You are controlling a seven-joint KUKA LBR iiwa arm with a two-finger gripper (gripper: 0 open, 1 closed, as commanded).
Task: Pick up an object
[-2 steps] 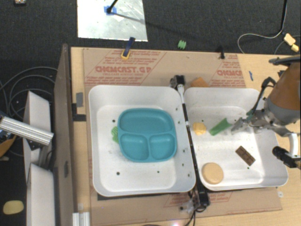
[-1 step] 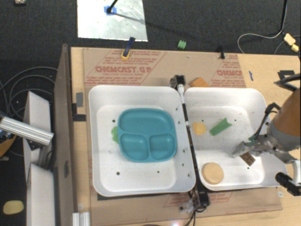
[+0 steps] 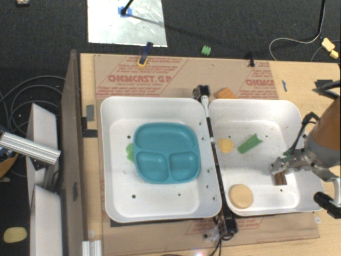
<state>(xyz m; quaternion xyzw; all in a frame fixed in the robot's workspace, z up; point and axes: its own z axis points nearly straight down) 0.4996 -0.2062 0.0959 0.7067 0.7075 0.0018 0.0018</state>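
Observation:
The right bin (image 3: 287, 111) holds a green oblong piece (image 3: 249, 143), a small yellow piece (image 3: 226, 145), a round tan disc (image 3: 241, 196) near its front left corner and a small brown block (image 3: 279, 179). My gripper (image 3: 281, 167) reaches in from the right and hangs low over the bin's right half, directly above the brown block and touching or nearly touching it. The grey arm with its orange band (image 3: 326, 135) rises behind it at the right edge.
In the left bin (image 3: 114, 121) lies a teal divided plate (image 3: 166, 152) with a green scrap (image 3: 130, 151) peeking out at its left side. An orange block (image 3: 226, 93) rests on the cardboard behind the bins. A black clip (image 3: 203, 93) sits at the divider's far end.

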